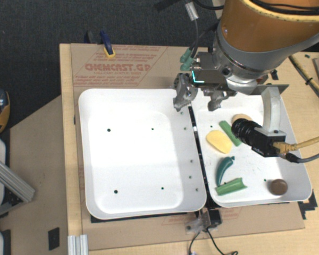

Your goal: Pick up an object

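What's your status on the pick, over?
Gripper open, holding nothing, above right bin far end. Yellow piece, green stick, teal curved piece, green block, brown disc lie in it, untouched. Bin divider close beside the fingers.

Red print stands on the brown cardboard sheet (69, 142) that lies on the worktop beneath the 2 white bins; the large line (117, 66), in outlined capitals on the strip of sheet behind the bin on the view's left (90, 105), reads "CHEMCAST GP"; the letters run slightly tilted, rising toward the view's right; 1 smaller red line (135, 49) sits above it and another (115, 78) just below it, both too small to read.
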Robot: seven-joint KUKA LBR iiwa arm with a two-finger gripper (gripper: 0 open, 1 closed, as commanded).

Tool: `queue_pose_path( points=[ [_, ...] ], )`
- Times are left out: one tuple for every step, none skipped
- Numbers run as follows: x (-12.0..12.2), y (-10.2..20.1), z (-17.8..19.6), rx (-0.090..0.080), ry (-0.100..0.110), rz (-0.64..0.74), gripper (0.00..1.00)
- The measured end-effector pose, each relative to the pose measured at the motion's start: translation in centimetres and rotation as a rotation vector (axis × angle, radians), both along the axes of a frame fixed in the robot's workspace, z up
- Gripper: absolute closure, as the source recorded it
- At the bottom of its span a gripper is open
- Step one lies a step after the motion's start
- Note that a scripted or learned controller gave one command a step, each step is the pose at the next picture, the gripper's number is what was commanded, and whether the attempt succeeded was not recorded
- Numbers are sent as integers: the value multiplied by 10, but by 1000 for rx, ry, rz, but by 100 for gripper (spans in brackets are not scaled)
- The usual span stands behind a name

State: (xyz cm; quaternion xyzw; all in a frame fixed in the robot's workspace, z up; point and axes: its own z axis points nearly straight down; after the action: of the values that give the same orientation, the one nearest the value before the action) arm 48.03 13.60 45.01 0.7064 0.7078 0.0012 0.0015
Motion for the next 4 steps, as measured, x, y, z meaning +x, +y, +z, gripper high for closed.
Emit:
queue_pose_path(
  points=[
    [1, 0, 11, 0, -4, 1, 100],
    [1, 0, 10, 0, -2, 0, 0],
    [1, 1, 21, 1, -6, 1, 100],
    [1, 1, 21, 0, -5, 1, 0]
  ],
)
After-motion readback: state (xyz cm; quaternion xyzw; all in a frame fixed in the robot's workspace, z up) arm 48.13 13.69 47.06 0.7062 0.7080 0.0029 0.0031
